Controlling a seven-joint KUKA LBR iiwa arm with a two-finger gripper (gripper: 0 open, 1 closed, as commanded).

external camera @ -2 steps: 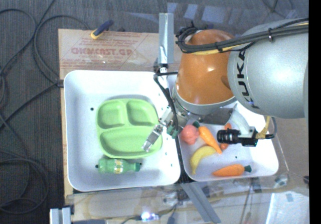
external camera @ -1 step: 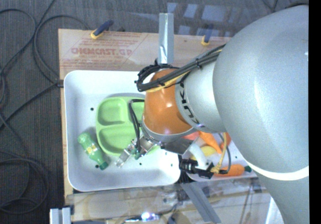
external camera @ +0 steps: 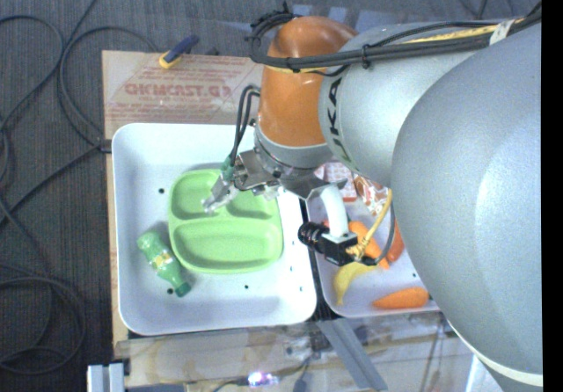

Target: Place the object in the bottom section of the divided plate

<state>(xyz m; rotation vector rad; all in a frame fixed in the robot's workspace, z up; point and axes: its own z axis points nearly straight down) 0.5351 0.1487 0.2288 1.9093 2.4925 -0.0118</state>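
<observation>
A green divided plate (external camera: 229, 245) lies in the left white bin (external camera: 132, 197), its large bottom section facing the near edge and two smaller sections at the far side. My gripper (external camera: 216, 196) hangs over the plate's far sections, near the ridge between them, and I see nothing in it. A small green bottle-shaped toy (external camera: 164, 261) lies on the bin floor just left of the plate's near corner. The orange-banded wrist (external camera: 295, 91) hides the plate's far right corner.
The right bin (external camera: 352, 307) holds a yellow banana (external camera: 345, 280), an orange carrot (external camera: 401, 298) and other orange items (external camera: 368, 243), partly hidden by the arm. A cardboard sheet (external camera: 176, 96) lies behind the left bin. Cables run across the floor.
</observation>
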